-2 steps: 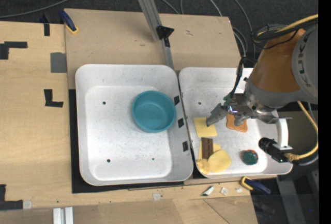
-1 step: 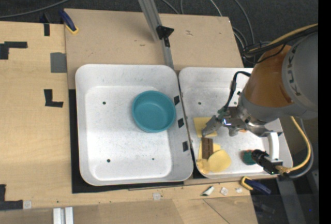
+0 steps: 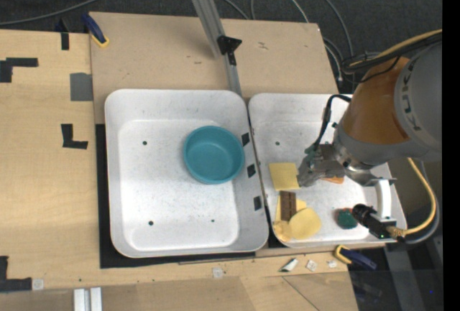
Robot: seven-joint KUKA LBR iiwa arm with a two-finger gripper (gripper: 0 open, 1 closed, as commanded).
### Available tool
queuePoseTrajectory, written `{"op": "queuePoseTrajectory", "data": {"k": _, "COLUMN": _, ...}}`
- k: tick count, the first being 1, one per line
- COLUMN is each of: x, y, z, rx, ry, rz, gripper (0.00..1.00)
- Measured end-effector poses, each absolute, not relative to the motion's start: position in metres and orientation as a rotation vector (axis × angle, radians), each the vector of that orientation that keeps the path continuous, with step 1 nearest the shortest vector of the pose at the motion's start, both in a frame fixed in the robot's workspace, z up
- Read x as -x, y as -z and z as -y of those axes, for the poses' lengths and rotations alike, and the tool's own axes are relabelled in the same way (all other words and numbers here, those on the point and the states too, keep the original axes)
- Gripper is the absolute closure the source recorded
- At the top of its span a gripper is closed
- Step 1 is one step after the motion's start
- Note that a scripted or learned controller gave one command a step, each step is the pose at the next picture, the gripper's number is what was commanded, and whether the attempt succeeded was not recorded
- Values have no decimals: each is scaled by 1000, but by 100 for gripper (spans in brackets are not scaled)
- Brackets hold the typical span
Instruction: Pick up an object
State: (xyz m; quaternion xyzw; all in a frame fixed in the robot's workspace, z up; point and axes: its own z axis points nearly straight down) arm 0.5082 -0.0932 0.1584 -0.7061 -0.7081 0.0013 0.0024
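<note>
The yellow pad (image 3: pixel 283 175), lying flat near the left wall of the right bin (image 3: pixel 287 107) just beside the gripper (image 3: pixel 314 172), is judged light and soft, best pinched across opposite edges; the finger state cannot be told.

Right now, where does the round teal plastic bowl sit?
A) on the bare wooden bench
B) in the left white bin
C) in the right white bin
B: the round teal plastic bowl rests inside the left white bin, toward its right wall.
</note>
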Motion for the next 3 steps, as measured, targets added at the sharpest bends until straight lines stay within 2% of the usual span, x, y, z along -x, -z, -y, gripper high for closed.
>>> {"op": "queuePoseTrajectory", "data": {"k": 1, "x": -504, "y": -218, "z": 99, "rx": 2223, "ry": 3, "rz": 2225, "gripper": 100}}
{"op": "queuePoseTrajectory", "data": {"k": 2, "x": -516, "y": -271, "z": 98, "rx": 2222, "ry": 4, "rz": 2227, "gripper": 100}}
{"op": "queuePoseTrajectory", "data": {"k": 3, "x": -516, "y": -282, "z": 98, "rx": 2220, "ry": 0, "rz": 2223, "gripper": 100}}
